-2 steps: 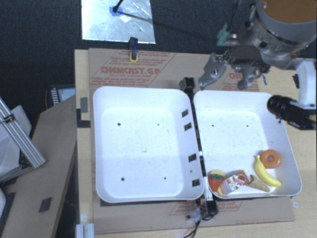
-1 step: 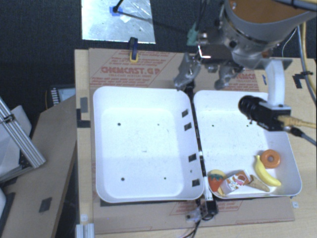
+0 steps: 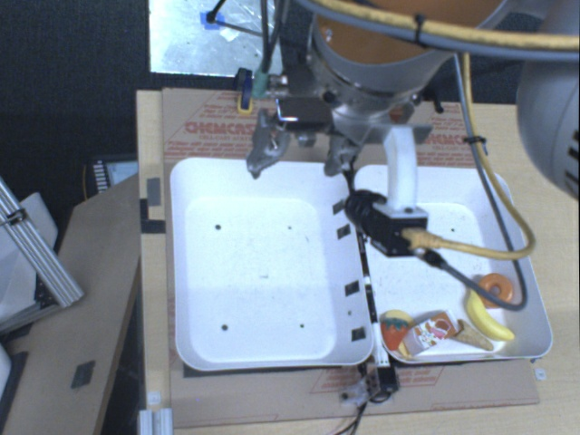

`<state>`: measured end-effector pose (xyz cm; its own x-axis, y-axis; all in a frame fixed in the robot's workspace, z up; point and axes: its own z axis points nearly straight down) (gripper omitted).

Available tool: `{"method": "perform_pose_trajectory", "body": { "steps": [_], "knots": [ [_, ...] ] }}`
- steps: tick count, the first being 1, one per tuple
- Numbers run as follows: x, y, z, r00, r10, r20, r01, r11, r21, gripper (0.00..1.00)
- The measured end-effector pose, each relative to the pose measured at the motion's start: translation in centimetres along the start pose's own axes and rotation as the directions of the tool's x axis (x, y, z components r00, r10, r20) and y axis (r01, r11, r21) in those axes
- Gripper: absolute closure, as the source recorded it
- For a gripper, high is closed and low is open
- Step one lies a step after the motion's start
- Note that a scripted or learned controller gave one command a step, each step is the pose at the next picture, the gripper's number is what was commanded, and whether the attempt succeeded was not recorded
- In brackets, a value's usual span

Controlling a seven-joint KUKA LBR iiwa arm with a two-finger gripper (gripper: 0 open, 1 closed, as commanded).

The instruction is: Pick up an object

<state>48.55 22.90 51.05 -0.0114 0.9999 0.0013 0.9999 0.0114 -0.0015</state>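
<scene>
Camera view, nearest edge first: the table (image 3: pixel 118 270) carries a cardboard sheet with two white bins side by side. At the near corner of the right bin (image 3: pixel 535 320) lie the objects, crowded together: a tomato-like red piece (image 3: pixel 396 331), a small printed packet (image 3: pixel 428 332) touching it, a tan wedge (image 3: pixel 474 337), a banana (image 3: pixel 487 320) and, just behind the banana, an orange ring (image 3: pixel 497 287). A yellow cable (image 3: pixel 471 247) loops over this bin from a black box mounted on a white post. The left bin (image 3: pixel 195 243) shows its bare floor with a few dark dots.

Farther back, above the far rim where the two bins meet, hangs the hand (image 3: pixel 301 162). Its two metal fingers (image 3: pixel 261 157) stand spread apart with nothing between them, one over the left bin's far edge, the other near the divider. All the objects lie well apart from it, toward the near right. Behind and above the hand rises the arm's orange band (image 3: pixel 408 7).
</scene>
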Motion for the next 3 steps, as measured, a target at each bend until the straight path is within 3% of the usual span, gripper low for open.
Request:
{"method": "perform_pose_trajectory", "body": {
  "steps": [1,2,3],
  "knots": [
    [-0.4,0.1,-1.3,1.0,0.006,-0.002,-0.006,1.0,-0.005,1.0],
    [-5.2,0.1,4.9,1.0,0.015,0.004,-0.015,1.0,0.003,1.0],
    [-4.8,0.0,16.2,1.0,0.012,0.005,-0.012,1.0,0.007,1.0]
  ]
}}
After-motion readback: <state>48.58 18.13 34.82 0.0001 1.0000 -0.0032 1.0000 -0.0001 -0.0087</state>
